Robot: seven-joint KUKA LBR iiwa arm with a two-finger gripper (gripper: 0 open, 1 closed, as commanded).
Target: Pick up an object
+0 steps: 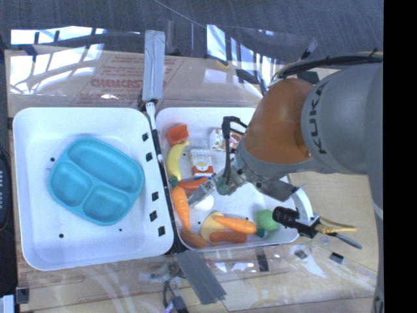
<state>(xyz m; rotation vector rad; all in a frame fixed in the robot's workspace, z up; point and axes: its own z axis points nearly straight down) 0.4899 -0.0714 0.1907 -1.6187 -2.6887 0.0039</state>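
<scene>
No toy is being lifted yet: the carrots and banana are lying in the right bin, while the gripper is hovering at their 3 o'clock, its grip impossible to tell.

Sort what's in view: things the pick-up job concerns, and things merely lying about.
Job:
gripper
banana
carrot
second carrot
small carton
green toy
right bin

Lying about:
blue divided plate
left bin
cardboard sheet
</scene>
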